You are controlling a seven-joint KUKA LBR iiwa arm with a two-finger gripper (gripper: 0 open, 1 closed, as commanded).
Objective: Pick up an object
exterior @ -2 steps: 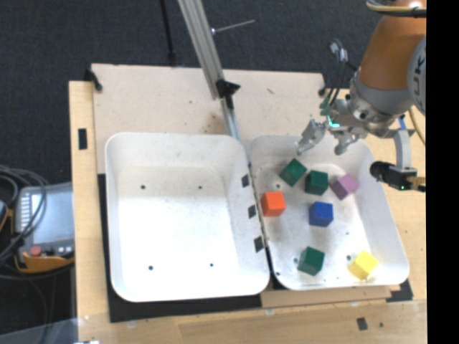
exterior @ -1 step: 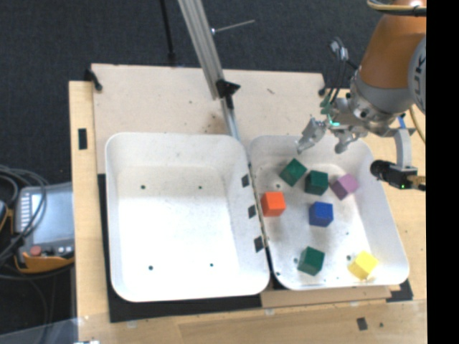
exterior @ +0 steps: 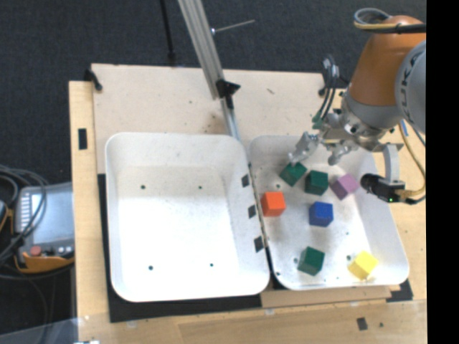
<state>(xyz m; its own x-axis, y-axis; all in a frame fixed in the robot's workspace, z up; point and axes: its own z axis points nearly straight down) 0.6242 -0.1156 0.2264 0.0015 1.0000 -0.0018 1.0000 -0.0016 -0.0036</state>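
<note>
Camera view: bench (exterior: 165, 95) w/ pale board top, two shallow white bins side by side. Left bin (exterior: 125, 156) is the bigger; bare white floor w/ a few dark dots. Right bin (exterior: 384, 228) holds seven small blocks. Grey arm w/ orange band (exterior: 380, 59) comes in over the bench's far right corner; gripper (exterior: 324, 149) hangs above the right bin's far edge, fingers (exterior: 305, 147) spread apart, nothing between them.

Blocks in right bin, all approx same size: dark green block (exterior: 292, 173) near far-left corner, just below the fingers, apart from them; second green block (exterior: 316, 183) just beside it; purple block (exterior: 345, 185) next to that, toward the right edge. Orange block (exterior: 273, 203) sits by the left edge. Blue block (exterior: 321, 213) mid-bin. Third green block (exterior: 311, 260) near the near edge; yellow block (exterior: 363, 265) in the near-right corner.

Metal rail (exterior: 204, 45) slants up from the bench's far side between the bins. Floor around is dark carpet (exterior: 72, 20); a handheld control pendant (exterior: 43, 224) w/ cables lies left of the bench.
</note>
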